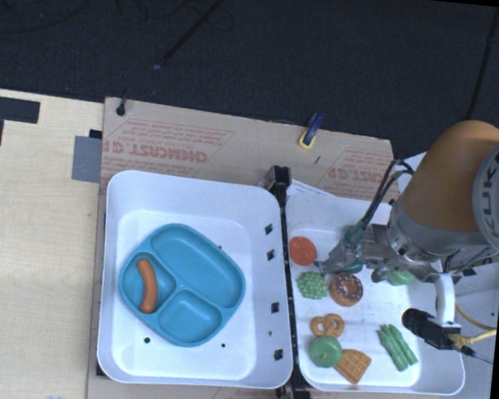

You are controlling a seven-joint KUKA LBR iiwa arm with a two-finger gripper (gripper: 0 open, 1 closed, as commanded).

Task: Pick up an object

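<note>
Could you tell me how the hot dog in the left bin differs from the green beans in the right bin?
The hot dog is orange-brown; the green beans are green. The hot dog lies in a compartment of the blue divided plate, while the green beans lie directly on the right bin's floor. The hot dog is one slightly curved piece; the green beans look like a bundle of straight pods. Both are elongated toy foods lying flat, away from the hand.

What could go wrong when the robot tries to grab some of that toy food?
The hand hangs right over the doughnut and green bunch, which sit crowded together, so it might pinch both or push one aside. The orange slice lies near the bin wall, leaving little room there.
</note>
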